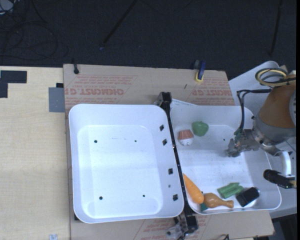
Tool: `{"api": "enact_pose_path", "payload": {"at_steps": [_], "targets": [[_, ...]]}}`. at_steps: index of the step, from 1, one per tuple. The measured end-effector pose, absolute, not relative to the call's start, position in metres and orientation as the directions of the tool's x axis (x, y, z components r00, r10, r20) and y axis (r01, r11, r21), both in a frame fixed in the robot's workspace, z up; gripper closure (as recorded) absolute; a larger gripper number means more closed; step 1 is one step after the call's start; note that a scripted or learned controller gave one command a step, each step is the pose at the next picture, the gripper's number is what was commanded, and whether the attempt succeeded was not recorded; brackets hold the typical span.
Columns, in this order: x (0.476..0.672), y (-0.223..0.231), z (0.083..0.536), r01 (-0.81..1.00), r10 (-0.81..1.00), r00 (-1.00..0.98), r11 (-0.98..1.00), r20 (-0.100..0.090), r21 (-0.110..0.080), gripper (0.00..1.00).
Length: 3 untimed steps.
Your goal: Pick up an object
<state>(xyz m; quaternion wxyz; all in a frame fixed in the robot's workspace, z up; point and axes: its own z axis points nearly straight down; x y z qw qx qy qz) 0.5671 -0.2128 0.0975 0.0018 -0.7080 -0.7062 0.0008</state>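
Currently the end effector (235,149) hangs low over the right-hand shallow white plastic bin (217,176), close to that bin's right wall and about midway along it; whether it is released or clenched cannot be told, and nothing shows in its grasp. The grey arm with its orange band (276,109) reaches in from the counter's right edge.

Candidate objects all lie in the right bin. A small green rounded toy (200,128) sits near the bin's far edge, and just beside it toward the divider lies a white and red rounded toy (185,137); neither has a clear long axis. Along the divider, toward the near left corner, an orange carrot-shaped toy (193,187) lies with its long axis slanting from the divider down toward the near edge. Touching its lower end, a tan gourd-shaped toy (217,200) runs roughly parallel to the near edge, narrow end toward the right. A green oblong block (229,189) lies nearby, slanting up to the right, and a black block (247,196) rests by the near right corner.

The left-hand white plastic bin (117,161) sits beside it on the brown cardboard sheet (140,86) covering the counter.
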Motion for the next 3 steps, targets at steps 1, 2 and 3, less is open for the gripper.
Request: {"api": "enact_pose_path", "payload": {"at_steps": [1,2,3], "targets": [[0.609,-0.199,0.133,1.000,1.000,-0.003,0.003,0.000,0.004,1.00],[0.600,-0.188,0.211,1.000,1.000,-0.002,0.002,-0.001,0.006,1.00],[0.646,-0.138,0.244,1.000,1.000,-0.006,0.006,0.000,0.005,1.00]]}}
